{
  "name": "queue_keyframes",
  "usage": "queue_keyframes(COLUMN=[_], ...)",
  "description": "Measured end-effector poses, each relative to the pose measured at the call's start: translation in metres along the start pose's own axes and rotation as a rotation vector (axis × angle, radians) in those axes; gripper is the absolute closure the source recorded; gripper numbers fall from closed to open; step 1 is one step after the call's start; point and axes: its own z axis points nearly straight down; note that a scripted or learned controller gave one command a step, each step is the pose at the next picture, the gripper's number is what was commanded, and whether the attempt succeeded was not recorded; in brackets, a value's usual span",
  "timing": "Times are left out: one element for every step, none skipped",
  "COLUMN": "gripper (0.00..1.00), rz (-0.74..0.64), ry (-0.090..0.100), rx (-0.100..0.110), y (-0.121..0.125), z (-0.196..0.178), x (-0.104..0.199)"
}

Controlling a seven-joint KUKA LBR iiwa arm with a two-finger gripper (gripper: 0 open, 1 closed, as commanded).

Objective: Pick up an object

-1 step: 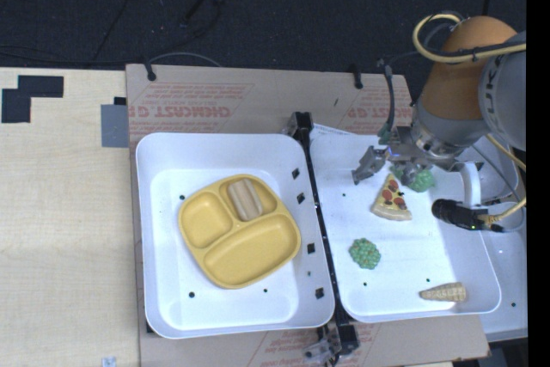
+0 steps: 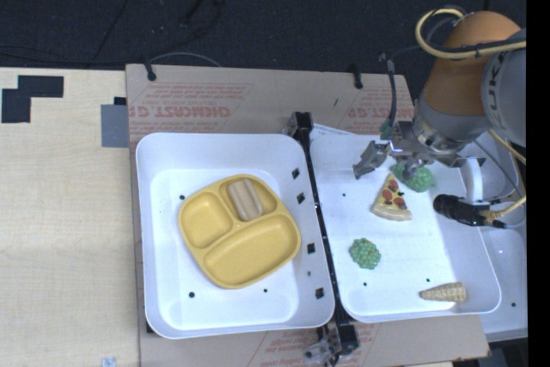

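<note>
In the right bin (image 2: 404, 305) lie a toy pizza slice (image 2: 392, 200), a bumpy green ball (image 2: 364, 253) nearer the front, and a pale corn-like piece (image 2: 443, 293) at the front right. A second green toy (image 2: 420, 180) sits beside the pizza slice, partly under the arm. My gripper (image 2: 392, 162) hovers just behind the pizza slice and is open, with nothing between its fingers. One grey finger (image 2: 370, 161) points to the left.
The left bin (image 2: 163, 185) holds a yellow divided plate (image 2: 258, 258) with a tan bun-like piece (image 2: 247, 199) in its back compartment. A black divider (image 2: 314, 211) runs between the bins. Cardboard lies under both.
</note>
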Motion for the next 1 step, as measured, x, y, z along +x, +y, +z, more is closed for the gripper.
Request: queue_keyframes(gripper=[0.0], rz=[0.0], ry=[0.0], rx=[0.003], y=[-0.0079], z=[0.0468], x=[0.0044])
